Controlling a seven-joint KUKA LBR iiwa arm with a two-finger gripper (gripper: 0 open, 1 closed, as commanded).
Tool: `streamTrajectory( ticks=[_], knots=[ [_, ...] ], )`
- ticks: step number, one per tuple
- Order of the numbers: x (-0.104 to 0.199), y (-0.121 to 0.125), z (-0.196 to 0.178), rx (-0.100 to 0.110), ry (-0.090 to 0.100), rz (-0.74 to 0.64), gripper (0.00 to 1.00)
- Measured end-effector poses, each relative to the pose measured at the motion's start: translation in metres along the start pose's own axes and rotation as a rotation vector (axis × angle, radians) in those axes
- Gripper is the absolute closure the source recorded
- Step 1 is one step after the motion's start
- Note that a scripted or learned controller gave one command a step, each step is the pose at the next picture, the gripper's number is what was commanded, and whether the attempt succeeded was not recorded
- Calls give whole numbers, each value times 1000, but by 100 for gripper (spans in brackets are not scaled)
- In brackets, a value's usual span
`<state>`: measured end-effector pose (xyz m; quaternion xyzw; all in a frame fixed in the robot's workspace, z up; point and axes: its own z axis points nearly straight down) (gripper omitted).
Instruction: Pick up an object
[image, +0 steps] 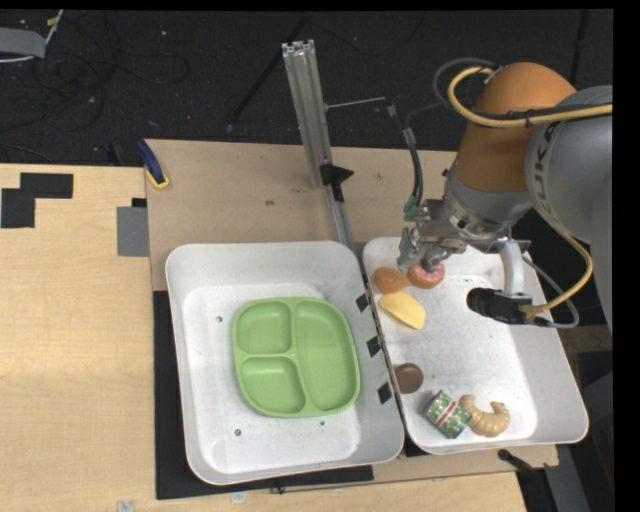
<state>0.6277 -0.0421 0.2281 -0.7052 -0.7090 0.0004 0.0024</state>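
My gripper (421, 260) hangs low over the far left part of the right bin (540, 400). A pink-red round thing (430, 277) lies right under it, partly hidden by it. Just to its left sits an orange round piece (388, 280), and a yellow wedge (403, 310) lies in front of that. Nearer the front of the same bin are a brown disc (407, 377), a small green can (444, 413) and a tan croissant-shaped piece (487, 417).
The left bin (195, 400) holds a green divided plate (296, 356). A metal post (310, 120) rises behind the bins, close to the gripper's left. The grey arm with its orange band (515, 110) comes in from the upper right.
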Motion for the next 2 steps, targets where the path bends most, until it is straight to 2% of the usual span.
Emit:
streamTrajectory(
  ticks=[1,2],
  knots=[
    [53,-7,-9,1,0,0,100],
    [104,-25,-4,2,-2,0,100]
  ],
)
